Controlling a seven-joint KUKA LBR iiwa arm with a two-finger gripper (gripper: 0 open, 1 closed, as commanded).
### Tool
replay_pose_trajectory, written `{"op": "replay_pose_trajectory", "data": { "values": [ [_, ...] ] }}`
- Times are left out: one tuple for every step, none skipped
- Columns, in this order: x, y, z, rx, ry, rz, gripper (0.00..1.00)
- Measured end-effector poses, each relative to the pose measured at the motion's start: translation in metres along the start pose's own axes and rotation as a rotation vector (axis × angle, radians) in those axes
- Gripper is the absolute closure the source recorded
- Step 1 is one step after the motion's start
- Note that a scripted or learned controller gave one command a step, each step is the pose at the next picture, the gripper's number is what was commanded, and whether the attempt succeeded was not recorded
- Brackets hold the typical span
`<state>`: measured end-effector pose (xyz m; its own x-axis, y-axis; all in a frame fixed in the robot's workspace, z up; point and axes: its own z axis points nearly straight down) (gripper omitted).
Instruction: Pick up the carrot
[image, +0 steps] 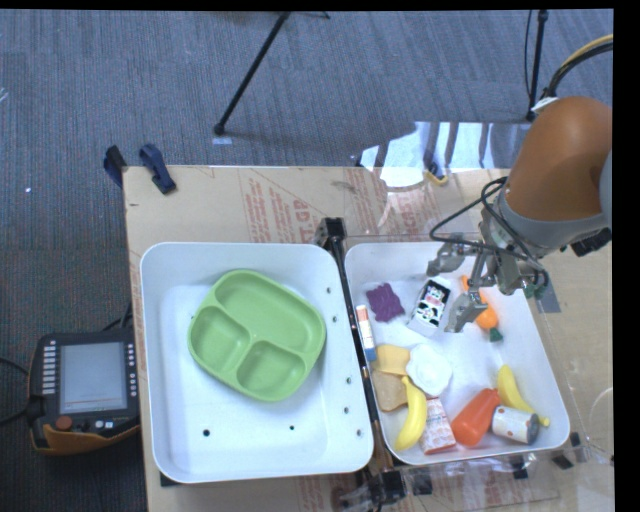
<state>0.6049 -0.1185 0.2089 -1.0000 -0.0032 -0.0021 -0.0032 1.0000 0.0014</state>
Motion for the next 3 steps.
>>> {"op": "replay_pose_trajectory", "data": {
  "values": [
    [-0.038, -0.046, 0.069, -0.001, 0.007, 0.033, 0.0],
    [-0.02, -0.076, 0.122, 0.0, 0.001, 0.204, 0.0],
    [-0.024, -0.074, 0.109, 0.0, -0.006, 0.199, 1.0]
  ]
}}
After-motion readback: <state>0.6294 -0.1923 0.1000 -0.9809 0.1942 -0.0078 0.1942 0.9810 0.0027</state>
